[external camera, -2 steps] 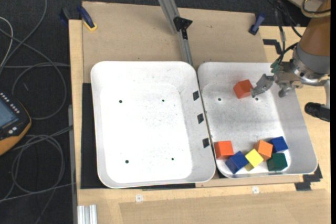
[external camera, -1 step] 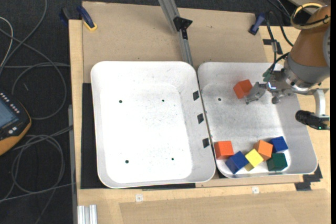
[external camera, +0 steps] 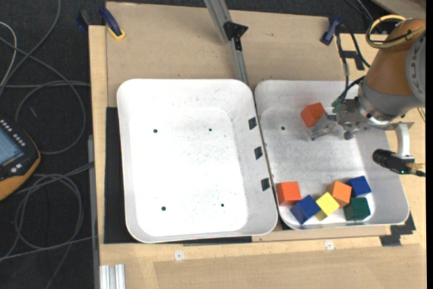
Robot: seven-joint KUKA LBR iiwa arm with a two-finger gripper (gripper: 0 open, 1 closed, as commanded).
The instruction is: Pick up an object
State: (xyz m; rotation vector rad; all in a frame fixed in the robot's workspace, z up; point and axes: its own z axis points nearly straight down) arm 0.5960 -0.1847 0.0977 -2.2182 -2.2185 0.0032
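Observation:
An orange block (external camera: 312, 114) lies in the right bin (external camera: 298, 159), in its upper middle. My gripper (external camera: 333, 133) hovers just right of and below that block, with the grey arm and its orange band (external camera: 392, 71) coming in from the right. The two fingers stand apart, one fingertip (external camera: 317, 134) close under the block's lower right corner, the other (external camera: 348, 135) farther right. Nothing sits between them. Along the bin's front edge lie an orange-red block (external camera: 289, 191), a blue block (external camera: 305, 208), a yellow block (external camera: 327, 203), another orange block (external camera: 342, 191), a second blue block (external camera: 360, 185) and a green block (external camera: 357, 209).
The left bin (external camera: 135, 145) lies beside the right one, with black clips (external camera: 258, 152) along the shared wall. A metal pole (external camera: 216, 3) slants over the bench's back. Cables and a handheld device (external camera: 13, 152) lie on the floor to the left.

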